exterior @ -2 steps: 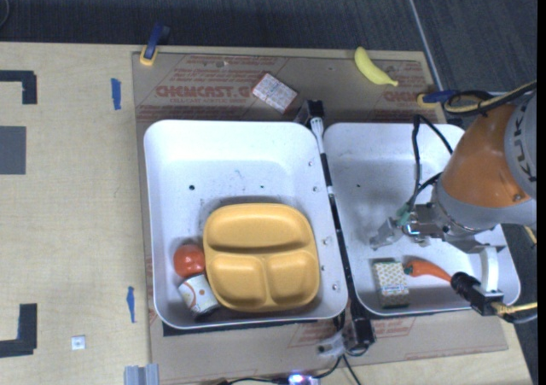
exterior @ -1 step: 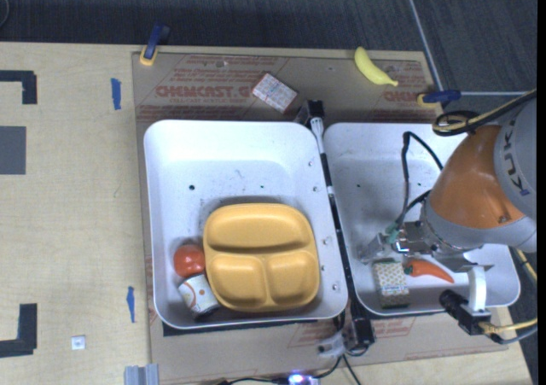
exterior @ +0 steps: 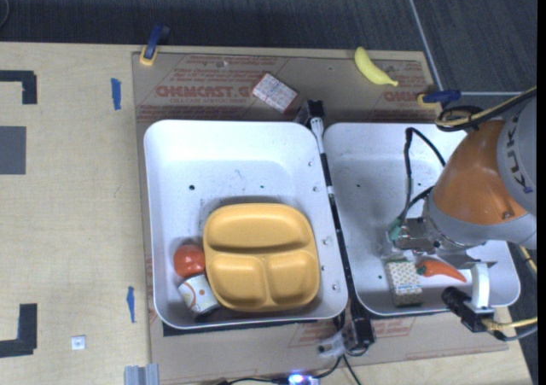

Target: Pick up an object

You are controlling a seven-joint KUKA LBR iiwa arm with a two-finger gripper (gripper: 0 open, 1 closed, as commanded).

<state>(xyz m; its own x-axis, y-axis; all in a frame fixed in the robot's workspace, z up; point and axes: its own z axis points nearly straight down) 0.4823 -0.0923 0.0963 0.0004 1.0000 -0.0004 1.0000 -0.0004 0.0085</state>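
Nearest the camera, along the front edge of the table, cables and small connectors gather below two shallow white bins set side by side; the left bin holds a yellow divided tray lying flat, with a red-orange ball and a small white-and-orange toy tucked against its left side; the right bin holds the grey and orange arm, which reaches in from the right and hangs low over the bin's front; under it lies a small pale speckled block, its long axis running front to back, and just beside it an orange carrot-like piece, pointing roughly left to right; the pincer sits right above these, likely lined up to take one; whether it is apart or together I cannot tell; a yellow banana rests on the cardboard behind the bins.
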